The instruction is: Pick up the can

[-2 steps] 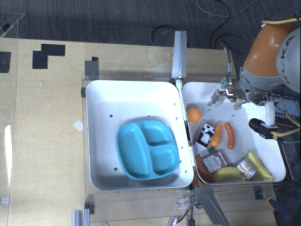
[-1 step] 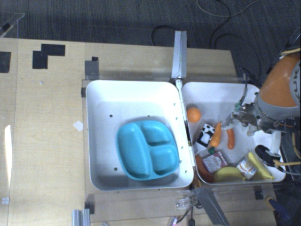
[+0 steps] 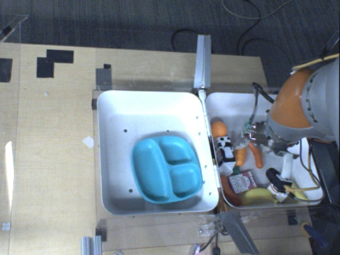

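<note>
Reaching into the right bin (image 3: 313, 198), the arm (image 3: 305, 108) hides its gripper's (image 3: 258, 138) grip. The can (image 3: 240, 183) lies low in clutter beside a banana (image 3: 258, 196); a blue tray (image 3: 166, 168) sits in the left bin (image 3: 114, 142).

We take this for a robotics lab. We see a plywood bench (image 3: 48, 142), loose cables (image 3: 249, 7) on grey carpet (image 3: 106, 9), and taped black markers (image 3: 53, 60).

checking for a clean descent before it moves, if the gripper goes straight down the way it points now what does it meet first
Probably the carrots lying right below the gripper in the right bin, not the can, which sits nearer the camera. Depth is hard to judge from this slanted view, so treat this as likely.
</note>
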Action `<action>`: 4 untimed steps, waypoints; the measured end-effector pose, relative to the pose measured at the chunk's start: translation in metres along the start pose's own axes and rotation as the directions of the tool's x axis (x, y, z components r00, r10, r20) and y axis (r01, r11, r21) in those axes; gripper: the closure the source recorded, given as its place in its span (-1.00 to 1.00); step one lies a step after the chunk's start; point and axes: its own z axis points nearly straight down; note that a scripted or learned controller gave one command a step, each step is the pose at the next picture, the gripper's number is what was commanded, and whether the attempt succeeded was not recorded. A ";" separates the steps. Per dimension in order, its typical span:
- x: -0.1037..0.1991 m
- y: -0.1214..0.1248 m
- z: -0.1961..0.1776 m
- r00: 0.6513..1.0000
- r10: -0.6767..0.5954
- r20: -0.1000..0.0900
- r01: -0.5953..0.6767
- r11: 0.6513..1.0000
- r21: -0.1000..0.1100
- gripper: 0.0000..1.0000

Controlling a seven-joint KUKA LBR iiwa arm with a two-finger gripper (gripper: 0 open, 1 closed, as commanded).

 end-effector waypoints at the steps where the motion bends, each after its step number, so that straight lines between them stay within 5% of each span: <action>1: 0.003 0.072 0.003 0.993 0.117 0.002 -0.117 0.993 0.004 -1.00; 2: 0.006 0.039 0.002 0.930 0.368 0.002 -0.368 0.930 0.003 -1.00; 3: -0.014 0.107 -0.024 0.844 0.537 0.006 -0.537 0.844 0.005 -1.00; 4: -0.014 0.107 -0.024 0.844 0.537 0.006 -0.537 0.844 0.005 -1.00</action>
